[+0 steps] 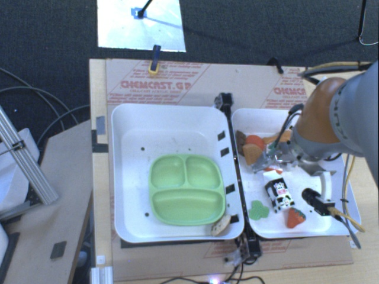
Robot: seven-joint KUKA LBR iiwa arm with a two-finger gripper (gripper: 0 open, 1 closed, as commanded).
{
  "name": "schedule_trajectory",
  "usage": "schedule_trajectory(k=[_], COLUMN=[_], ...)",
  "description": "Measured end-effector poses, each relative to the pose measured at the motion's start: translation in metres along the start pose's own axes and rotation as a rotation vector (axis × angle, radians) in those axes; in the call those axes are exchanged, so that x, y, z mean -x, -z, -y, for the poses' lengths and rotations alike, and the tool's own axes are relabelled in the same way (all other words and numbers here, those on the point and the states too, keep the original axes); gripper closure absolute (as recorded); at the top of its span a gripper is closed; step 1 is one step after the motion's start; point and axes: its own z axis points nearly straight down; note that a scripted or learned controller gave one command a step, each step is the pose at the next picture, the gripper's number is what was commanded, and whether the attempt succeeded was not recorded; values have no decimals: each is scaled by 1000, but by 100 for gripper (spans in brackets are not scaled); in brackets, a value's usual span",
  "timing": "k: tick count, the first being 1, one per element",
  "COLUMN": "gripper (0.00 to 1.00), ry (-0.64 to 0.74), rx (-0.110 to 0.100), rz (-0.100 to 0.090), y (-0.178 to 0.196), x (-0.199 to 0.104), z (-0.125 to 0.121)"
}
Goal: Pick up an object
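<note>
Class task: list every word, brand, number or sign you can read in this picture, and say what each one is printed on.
"CHEMCAST GP": red print on the brown protective sheet under the bins, left side.
"CHEMCAST": the same red print, slanted, on the sheet near the right bin; partly hidden by the arm.
Small black-and-white toy in the right bin: markings too small to read.
Green divided plate: no text.

Both white bins point(172, 118) look like smooth, slightly glossy plastic, and the green divided plate point(187, 189) in the nine o'clock bin has the same soft sheen. The bench top point(195, 78) underneath looks like matt printed cardboard, with dark rough carpet point(53, 28) toward twelve o'clock.
</note>
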Motion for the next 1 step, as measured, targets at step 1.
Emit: schedule_trajectory(k=[1], gripper=[0], ry=[-5], rx=[-14], rz=[-5], y=[-1], x=[-25], z=[81])
